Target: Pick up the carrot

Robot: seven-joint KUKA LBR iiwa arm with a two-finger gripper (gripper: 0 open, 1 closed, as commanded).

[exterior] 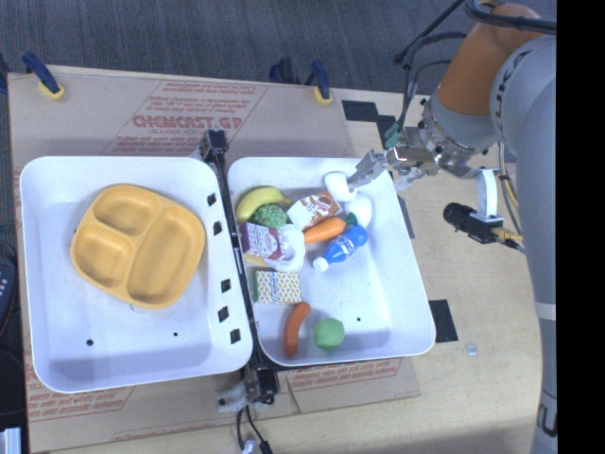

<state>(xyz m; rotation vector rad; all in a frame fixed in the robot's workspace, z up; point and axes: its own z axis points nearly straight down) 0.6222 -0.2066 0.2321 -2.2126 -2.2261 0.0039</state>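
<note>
Camera view. I see the bench from above, with two shallow white bins side by side. The left bin holds a yellow divided plate. The right bin holds a cluster of toy foods, and among them lies the carrot, orange, slanted, in the upper middle of the bin. It touches a white carton on its upper left and lies just beside a blue-and-white bottle on its lower right, with a small green piece at its right tip. A banana, a green broccoli-like piece, a purple-and-white pouch, a small printed packet, a sausage and a green ball fill out the bin.

The arm reaches in from the right, and its gripper hangs over the bin's upper right corner, near a white object and above and to the right of the carrot. I cannot tell how the hand is set; it is too small and blurred. Nothing visible sits in it.

I judge the task to be at its approach: the carrot rests in the bin, not lifted. Reaching it, closing on it among tight neighbours, and raising it all remain.
</note>
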